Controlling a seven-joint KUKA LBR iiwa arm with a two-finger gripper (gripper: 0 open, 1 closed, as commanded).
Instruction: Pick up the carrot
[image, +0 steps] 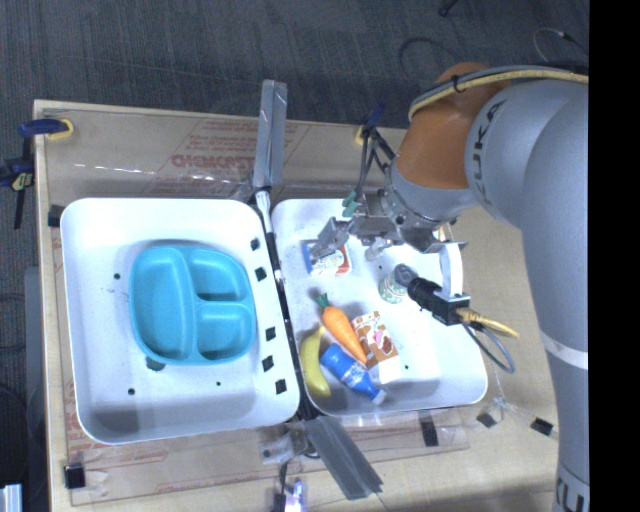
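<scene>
Diagonally, carrot, leafy tip upper-left.

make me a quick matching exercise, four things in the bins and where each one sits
Things:
1. carrot
2. banana
3. blue divided tray
4. blue bottle

Places:
A. in the left bin
B. along the right bin's left wall, near the front corner
C. middle of the right bin, green top pointing away from the front
D. lying between the banana and a printed snack packet

Pairs: 1-C, 2-B, 3-A, 4-D
</scene>
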